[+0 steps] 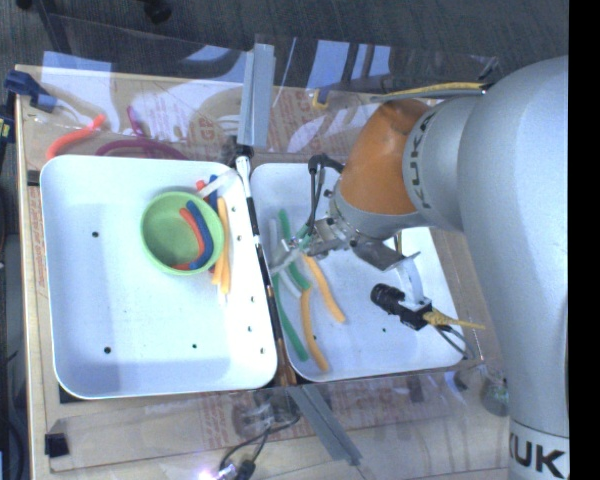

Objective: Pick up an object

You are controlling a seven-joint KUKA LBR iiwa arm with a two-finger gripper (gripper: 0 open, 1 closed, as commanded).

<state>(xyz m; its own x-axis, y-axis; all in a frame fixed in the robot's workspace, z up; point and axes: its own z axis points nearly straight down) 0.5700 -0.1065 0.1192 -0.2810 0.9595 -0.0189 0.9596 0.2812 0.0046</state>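
Hovering low over the right shallow white plastic bin [420, 363], the grey two-finger gripper [308, 240] hangs just above the slim green and orange plastic sticks [320, 293], whose long axes run down-screen beneath it; its grip state I cannot tell.

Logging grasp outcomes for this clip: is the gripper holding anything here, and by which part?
Cannot be told. The gripper is down in the right bin among the green and orange sticks, but its tip is too cluttered to judge a hold.
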